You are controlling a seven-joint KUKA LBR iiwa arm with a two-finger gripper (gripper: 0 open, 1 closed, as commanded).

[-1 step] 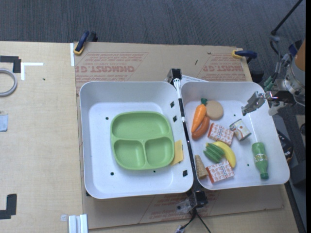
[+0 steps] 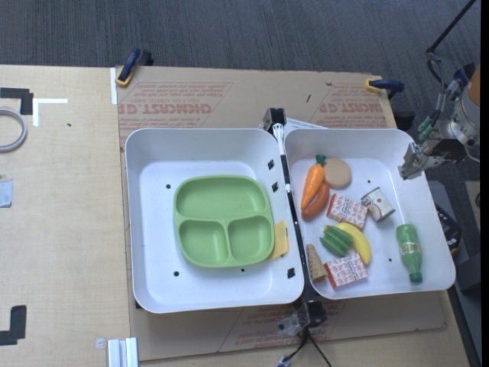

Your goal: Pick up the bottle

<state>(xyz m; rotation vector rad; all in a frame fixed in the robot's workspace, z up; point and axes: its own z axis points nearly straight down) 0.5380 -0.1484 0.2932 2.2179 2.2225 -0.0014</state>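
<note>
The green bottle point(image 2: 409, 252) lies on its side in the right bin point(image 2: 382, 147), close to that bin's right wall and towards the front. It has a yellowish label and its cap points to the front. My gripper point(image 2: 413, 162) hangs over the right bin's back right corner, well behind the bottle and apart from it. Nothing shows in its grasp.
The right bin also holds a carrot point(image 2: 313, 183), a round bun point(image 2: 337, 173), two small cartons point(image 2: 348, 209) point(image 2: 377, 204), a banana point(image 2: 357, 239), a green vegetable point(image 2: 335, 239), a cone point(image 2: 315, 262) and a red box point(image 2: 346, 270). A green divided plate point(image 2: 225, 220) lies in the left bin.
</note>
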